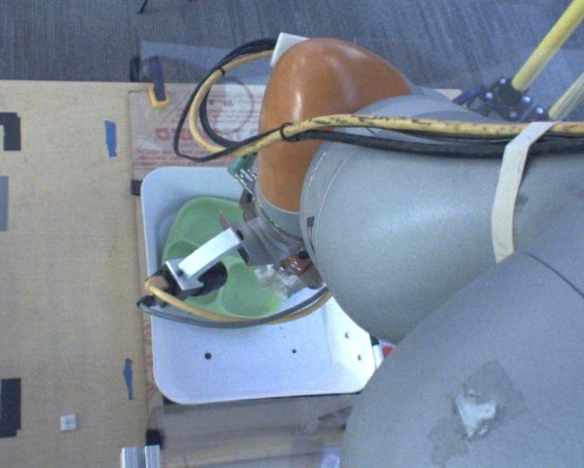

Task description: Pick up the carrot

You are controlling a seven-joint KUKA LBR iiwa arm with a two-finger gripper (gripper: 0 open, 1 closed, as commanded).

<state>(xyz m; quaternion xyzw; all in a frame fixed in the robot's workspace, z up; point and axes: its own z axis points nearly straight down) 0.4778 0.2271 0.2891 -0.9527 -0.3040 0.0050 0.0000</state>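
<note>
Gripper [272, 271] sits low in the white bin [272, 369], over a green plate [199, 227] by its left wall; we cannot tell its state, nor which way the carrot lies.

Bright, even overhead light; soft shadows, slightly grainy picture.

Grey carpet floor [418, 18] beyond plywood bench [58, 261]
</note>
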